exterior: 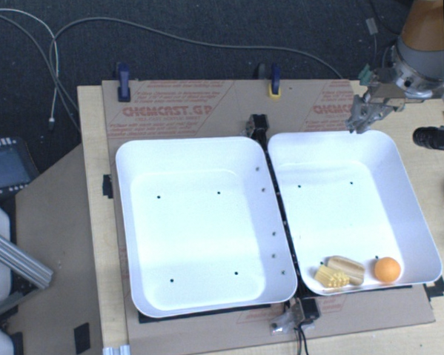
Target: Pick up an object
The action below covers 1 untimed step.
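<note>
Right bin (400, 171): corn cob (332, 278), bread roll (346, 265), orange ball (387, 270) at near edge. Claw (362, 123) state unclear.

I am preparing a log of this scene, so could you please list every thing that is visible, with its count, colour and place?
orange ball: one, orange, near right corner of the right bin
corn cob: one, yellow, near edge of the right bin, left of the ball
bread roll: one, tan, just behind the corn
white bins: two, white, side by side on the board
board: one, brown with red print, under the bins
clamps: two, blue, far edge of the board
cables: several, grey, on the dark floor
gripper: one, grey, above the right bin's far edge
</note>
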{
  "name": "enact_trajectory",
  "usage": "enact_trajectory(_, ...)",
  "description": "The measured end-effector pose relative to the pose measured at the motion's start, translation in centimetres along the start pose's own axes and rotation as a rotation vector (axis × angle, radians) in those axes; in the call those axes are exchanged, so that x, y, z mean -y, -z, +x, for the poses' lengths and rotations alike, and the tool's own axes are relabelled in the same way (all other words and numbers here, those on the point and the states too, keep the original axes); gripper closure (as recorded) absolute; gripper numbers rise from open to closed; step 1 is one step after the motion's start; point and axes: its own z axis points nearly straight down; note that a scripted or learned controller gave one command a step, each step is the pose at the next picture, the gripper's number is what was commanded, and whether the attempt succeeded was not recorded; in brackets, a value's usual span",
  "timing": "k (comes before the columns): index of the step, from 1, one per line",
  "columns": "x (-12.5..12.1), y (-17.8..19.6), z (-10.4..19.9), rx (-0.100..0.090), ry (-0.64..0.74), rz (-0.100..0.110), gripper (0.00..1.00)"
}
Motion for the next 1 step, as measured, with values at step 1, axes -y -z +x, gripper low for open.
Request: enact_trajectory(1,-0.39,8.27,9.64,-0.001,0.008,-0.006,1.00)
